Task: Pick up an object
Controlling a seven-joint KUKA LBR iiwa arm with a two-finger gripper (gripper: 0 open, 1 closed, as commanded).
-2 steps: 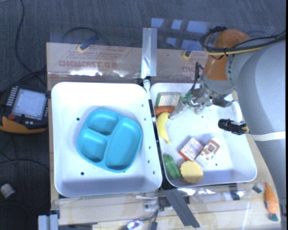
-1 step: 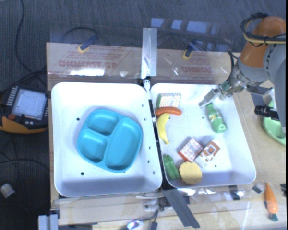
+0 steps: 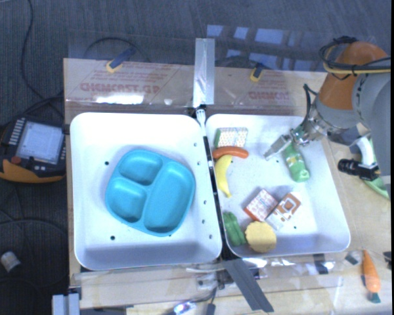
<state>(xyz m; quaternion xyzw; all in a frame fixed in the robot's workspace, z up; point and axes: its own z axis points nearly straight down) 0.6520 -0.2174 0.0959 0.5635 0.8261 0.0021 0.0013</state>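
1. Hovering over the right bin, the gripper sits just beside the green bottle, suggesting an approach.
2. Jaw state: cannot tell; nothing visibly clamped.

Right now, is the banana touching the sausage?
Touching. The camera view shows the banana's top end tucked against the underside of the sausage, no gap between them.
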